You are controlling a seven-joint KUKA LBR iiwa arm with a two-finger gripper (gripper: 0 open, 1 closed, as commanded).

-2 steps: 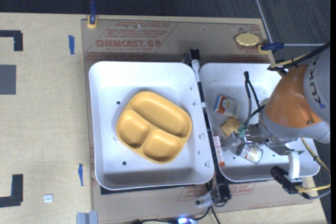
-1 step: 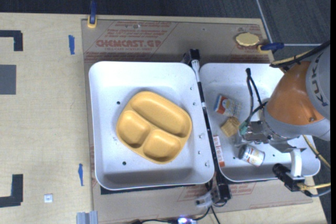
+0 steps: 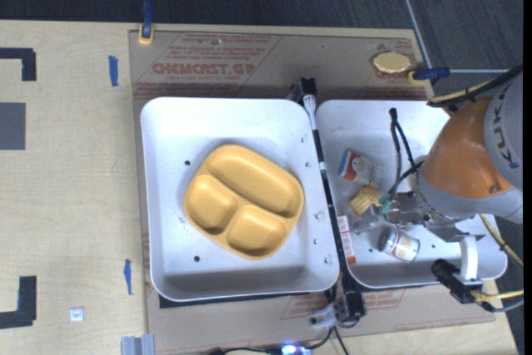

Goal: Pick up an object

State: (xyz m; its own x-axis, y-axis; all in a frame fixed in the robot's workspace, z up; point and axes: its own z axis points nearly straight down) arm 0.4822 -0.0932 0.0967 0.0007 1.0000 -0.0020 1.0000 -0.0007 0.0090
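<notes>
Yellow tray alone in left bin

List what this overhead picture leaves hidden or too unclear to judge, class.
1. Gripper: its fingers, in the camera view, are lost in wrist hardware and cables.
2. Right bin: its far side is covered by the arm.
3. Carton, yellow item and can: too small to identify, labels unreadable.

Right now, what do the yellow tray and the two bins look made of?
Yellow tray: looks like moulded plastic, smooth and semi-glossy, with three rounded compartments. Left bin and right bin: likely white plastic or coated metal, matte, with rounded corners; can't tell which.
</notes>
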